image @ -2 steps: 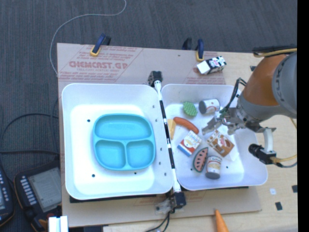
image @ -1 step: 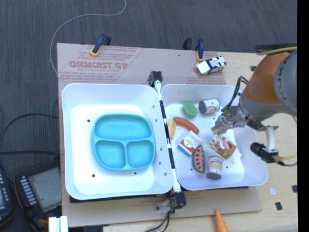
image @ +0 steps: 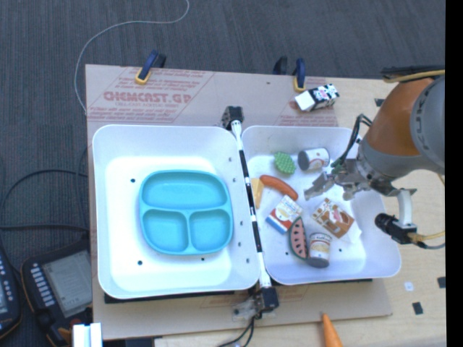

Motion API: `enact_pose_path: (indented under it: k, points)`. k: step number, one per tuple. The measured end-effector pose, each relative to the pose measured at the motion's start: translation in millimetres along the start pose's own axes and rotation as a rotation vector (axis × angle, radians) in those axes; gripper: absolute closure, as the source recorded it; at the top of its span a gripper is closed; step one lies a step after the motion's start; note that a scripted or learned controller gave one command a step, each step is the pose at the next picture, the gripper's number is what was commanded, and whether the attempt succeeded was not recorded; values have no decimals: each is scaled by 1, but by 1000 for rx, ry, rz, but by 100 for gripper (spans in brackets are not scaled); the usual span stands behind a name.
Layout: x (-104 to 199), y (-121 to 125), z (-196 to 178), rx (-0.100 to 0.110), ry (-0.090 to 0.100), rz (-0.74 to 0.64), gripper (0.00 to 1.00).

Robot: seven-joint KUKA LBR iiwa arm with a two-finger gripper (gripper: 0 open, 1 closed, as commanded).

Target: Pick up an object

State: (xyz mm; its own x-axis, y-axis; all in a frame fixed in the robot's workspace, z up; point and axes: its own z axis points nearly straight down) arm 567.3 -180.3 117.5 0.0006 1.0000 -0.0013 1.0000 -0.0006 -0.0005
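Observation:
The right bin (image: 376,266) holds several toy food items. These are a green round piece (image: 284,163), a small can (image: 313,158) on its side, a sausage (image: 278,186), a red, white and blue box (image: 283,215), a watermelon slice (image: 297,238), another can (image: 319,246) and a brown snack packet (image: 333,217). My gripper (image: 334,188) hangs over the bin's upper middle, just above the snack packet and below the small can. Its fingers (image: 316,189) are spread open with nothing between them.
The left bin (image: 116,266) holds a light blue divided plate (image: 187,212). A small black and white toy (image: 316,97) lies on the bench behind the right bin. Clamps sit along the bench's far edge, and the arm's cable loops at the right.

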Motion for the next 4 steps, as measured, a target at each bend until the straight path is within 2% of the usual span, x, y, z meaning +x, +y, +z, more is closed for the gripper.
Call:
enact_pose_path:
  k: [1, 2, 3, 4]
  points:
    - [31, -53, 18, -23, -8, 3, 0]
    - [31, -53, 9, -23, -8, 1, 100]
    - [122, -82, -67, 1, 1, -2, 100]
    - [183, -83, -68, -3, -4, 3, 100]
